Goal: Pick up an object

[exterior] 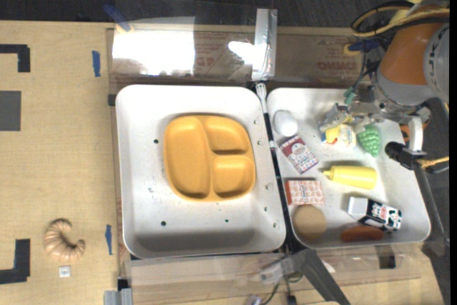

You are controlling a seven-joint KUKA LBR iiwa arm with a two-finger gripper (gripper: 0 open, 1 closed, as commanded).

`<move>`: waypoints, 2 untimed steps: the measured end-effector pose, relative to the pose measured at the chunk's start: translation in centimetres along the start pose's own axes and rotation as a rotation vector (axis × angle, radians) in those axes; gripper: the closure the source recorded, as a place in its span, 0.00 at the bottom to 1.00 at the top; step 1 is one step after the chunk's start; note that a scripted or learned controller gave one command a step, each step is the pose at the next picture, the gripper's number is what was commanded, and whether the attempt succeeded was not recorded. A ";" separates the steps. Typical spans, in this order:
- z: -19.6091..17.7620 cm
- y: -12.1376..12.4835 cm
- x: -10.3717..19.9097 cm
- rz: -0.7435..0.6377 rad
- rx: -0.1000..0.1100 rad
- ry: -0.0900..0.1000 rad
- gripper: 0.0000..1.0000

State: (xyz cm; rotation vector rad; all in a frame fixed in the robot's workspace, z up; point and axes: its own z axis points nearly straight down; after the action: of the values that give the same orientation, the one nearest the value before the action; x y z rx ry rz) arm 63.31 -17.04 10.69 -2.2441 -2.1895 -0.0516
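I am viewing two white bins side by side on the table (50,118). The left bin (136,175) is carrying a yellow divided plate (209,156), sitting near its middle. The right bin (410,186) is holding all the loose objects, and they are crowding one another.

Contents of the right bin, from far edge to near edge:
- A white round lid or cup (285,123) is lying near the divider between the bins.
- A small red-and-white packet (299,155) is lying just below it, tilted.
- A yellow bottle (349,175) is lying on its side near the middle of the bin.
- A green bumpy toy (369,139) is lying above the bottle's right end.
- A small yellow-and-white item (338,135) is lying just left of the green toy; I cannot identify it.
- A red patterned square packet (305,191) is lying below the tilted packet.
- A brown round object (310,221) is sitting at the near left corner.
- A small black-and-white toy car (383,214) and a grey block (357,206) are lying close together near the right front, with a dark red object (363,233) just below them.

Outside the bins, a tan curled object (64,241) is lying on the table, far left.

The arm (410,57) is reaching in from the right, its orange band above the bin's far right corner. The gripper (357,113) is hanging over the far part of the right bin, just above the yellow-and-white item and the green toy. I cannot tell how it is set, and I am seeing no object held in it.
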 end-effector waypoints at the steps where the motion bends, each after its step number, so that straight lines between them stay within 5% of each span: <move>1: 0.0 -1.4 -0.5 -0.096 -0.007 0.008 0.00; 2: 0.2 -6.8 -0.7 -0.080 0.004 0.013 0.00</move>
State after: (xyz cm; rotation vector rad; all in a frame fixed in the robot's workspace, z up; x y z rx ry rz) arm 56.46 -17.60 10.39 -2.1477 -2.2696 -0.0619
